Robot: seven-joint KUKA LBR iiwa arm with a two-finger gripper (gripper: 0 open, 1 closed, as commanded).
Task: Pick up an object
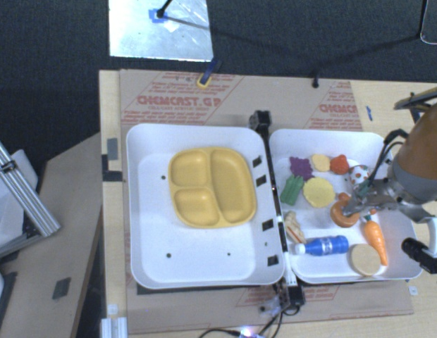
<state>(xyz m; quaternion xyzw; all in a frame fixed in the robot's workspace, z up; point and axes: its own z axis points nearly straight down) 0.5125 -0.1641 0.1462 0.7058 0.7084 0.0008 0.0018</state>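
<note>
Now we see the gripper point(354, 204) over the right bin point(324, 138), finger state unclear, orange ring point(343, 217) just beneath, carrot point(376, 239) beside

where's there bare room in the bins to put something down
Left bin: bare floor all round the yellow divided plate, widest along the near edge. Right bin: crowded, with toys from the purple piece to the carrot, and the claw over the middle.
</note>
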